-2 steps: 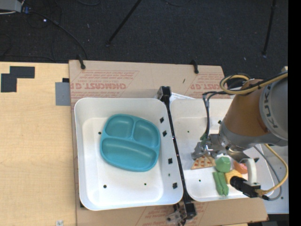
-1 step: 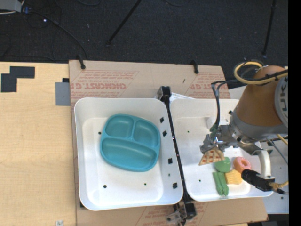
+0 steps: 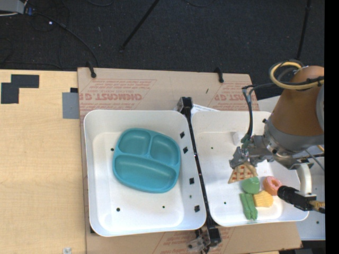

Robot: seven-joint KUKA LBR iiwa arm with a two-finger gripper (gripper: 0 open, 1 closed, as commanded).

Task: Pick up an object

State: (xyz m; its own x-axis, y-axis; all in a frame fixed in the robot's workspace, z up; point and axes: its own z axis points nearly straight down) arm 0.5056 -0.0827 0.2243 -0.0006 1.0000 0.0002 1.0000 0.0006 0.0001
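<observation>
Several toy foods cluster at the lower right of the frame in the right bin (image 3: 222, 216); the gripper (image 3: 242, 162) sits just above the waffle wedge (image 3: 241, 173) (how it is set I cannot tell). The wedge looks light and stiff; best taken by its edges.

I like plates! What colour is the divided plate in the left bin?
Teal blue. The divided plate shows best in the camera view.
</observation>
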